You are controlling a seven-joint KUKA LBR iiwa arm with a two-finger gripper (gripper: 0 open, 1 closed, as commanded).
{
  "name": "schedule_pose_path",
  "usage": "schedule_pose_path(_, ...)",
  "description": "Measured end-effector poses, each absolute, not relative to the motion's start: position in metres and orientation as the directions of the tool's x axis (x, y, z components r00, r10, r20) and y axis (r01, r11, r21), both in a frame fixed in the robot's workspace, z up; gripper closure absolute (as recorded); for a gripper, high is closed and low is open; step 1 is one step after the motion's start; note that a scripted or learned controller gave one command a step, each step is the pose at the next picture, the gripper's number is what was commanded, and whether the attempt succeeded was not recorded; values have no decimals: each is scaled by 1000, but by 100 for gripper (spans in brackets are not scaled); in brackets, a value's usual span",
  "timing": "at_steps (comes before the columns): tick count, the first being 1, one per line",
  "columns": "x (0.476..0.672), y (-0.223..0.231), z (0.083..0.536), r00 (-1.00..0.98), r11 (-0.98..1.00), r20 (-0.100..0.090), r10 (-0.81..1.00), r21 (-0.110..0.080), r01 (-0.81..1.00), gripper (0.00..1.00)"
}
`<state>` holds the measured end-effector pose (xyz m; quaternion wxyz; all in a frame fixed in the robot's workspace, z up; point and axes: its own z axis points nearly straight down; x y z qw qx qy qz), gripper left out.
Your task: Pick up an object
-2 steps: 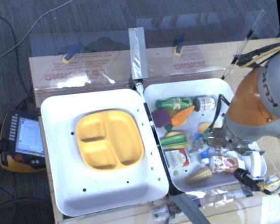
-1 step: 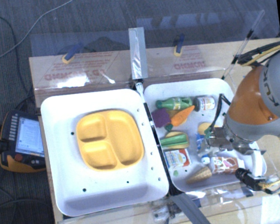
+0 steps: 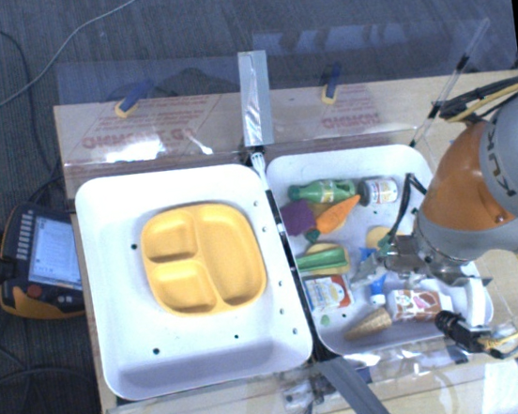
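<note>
Two shallow white bins sit side by side on the desk [image 3: 162, 119]. Left of the desk, on the floor, lies a handheld control pendant [image 3: 39, 263] with a lit screen. The left bin [image 3: 128, 361] holds one item: a yellow compartment tray [image 3: 202, 258], lying flat near the bin's centre. A strip of silver tape [image 3: 255, 98] runs across the desk above the seam between the bins.

The right bin [image 3: 394, 153] holds the loose objects. Along its upper edge lies a green bottle [image 3: 325, 189] on its side, with a small jar [image 3: 380, 192] just beside its right end. Below the bottle, a purple piece [image 3: 297, 217] touches an orange carrot [image 3: 338, 215]. Further down lie a green sandwich-like item [image 3: 322, 258], a white packet with red print [image 3: 327, 293], and an ice-cream cone [image 3: 366, 324] near the lower wall.

The arm [image 3: 471, 197] reaches in from the right over this bin. The gripper [image 3: 386, 258] hangs low among the objects near the bin's middle; its finger spacing cannot be determined, and no object is visibly between them. A red-and-white packet [image 3: 417, 304] lies just below the wrist.
</note>
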<state>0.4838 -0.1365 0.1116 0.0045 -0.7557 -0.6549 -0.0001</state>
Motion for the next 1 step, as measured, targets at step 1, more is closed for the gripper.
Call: schedule_pose_path(1, 527, -150, 90, 136, -136, 2, 991, 6, 991, 0)
